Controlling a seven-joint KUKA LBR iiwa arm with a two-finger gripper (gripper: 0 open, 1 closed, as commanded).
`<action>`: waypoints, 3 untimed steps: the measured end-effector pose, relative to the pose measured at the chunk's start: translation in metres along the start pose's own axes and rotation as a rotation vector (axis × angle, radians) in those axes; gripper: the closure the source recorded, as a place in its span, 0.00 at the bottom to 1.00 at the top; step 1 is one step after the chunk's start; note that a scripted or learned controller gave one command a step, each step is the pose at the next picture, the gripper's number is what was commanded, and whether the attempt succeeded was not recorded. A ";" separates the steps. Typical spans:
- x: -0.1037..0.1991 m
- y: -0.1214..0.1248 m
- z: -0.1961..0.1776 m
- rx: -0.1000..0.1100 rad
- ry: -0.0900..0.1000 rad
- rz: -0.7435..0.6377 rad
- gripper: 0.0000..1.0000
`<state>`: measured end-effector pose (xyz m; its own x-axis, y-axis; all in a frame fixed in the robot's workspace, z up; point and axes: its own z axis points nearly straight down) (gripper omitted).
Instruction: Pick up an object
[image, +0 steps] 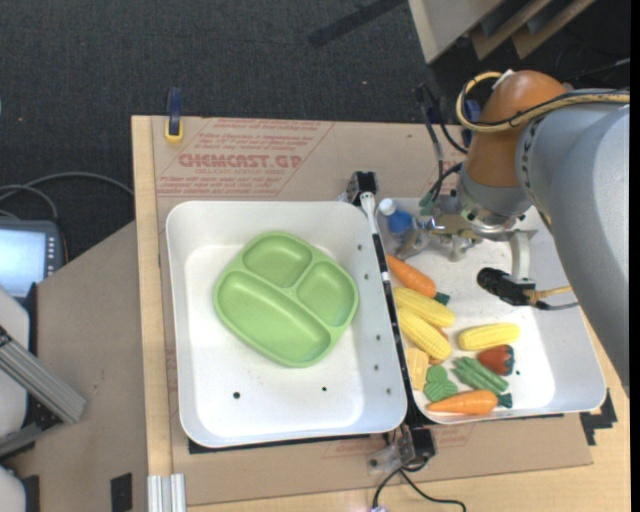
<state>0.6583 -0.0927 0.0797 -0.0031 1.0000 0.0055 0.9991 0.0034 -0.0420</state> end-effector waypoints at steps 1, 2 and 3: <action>-0.012 0.000 0.000 -0.001 0.004 -0.001 0.00; -0.004 0.000 0.000 -0.001 -0.005 0.001 0.00; -0.003 0.000 0.000 -0.001 -0.006 0.002 0.00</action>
<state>0.6580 -0.0955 0.0793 -0.0010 1.0000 -0.0005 0.9992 0.0009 -0.0405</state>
